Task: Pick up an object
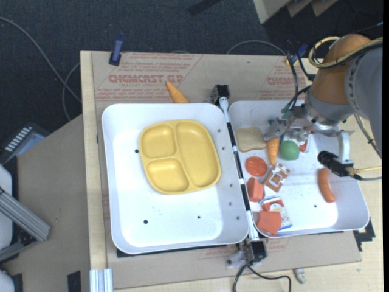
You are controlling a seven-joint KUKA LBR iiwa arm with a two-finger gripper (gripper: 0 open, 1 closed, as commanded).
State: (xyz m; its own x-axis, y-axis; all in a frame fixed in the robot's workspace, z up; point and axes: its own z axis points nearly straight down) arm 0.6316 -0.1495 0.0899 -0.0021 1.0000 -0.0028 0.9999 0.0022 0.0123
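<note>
Crowded toys (pixel 271 176) in the right bin (pixel 346 221) risk a glancing miss; whether the gripper (pixel 290 131) is clenched cannot be told.

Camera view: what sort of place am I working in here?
Likely a robotics lab bench: two white bins on a cardboard-covered board, toy food in one, loose cables on dark carpet.
</note>
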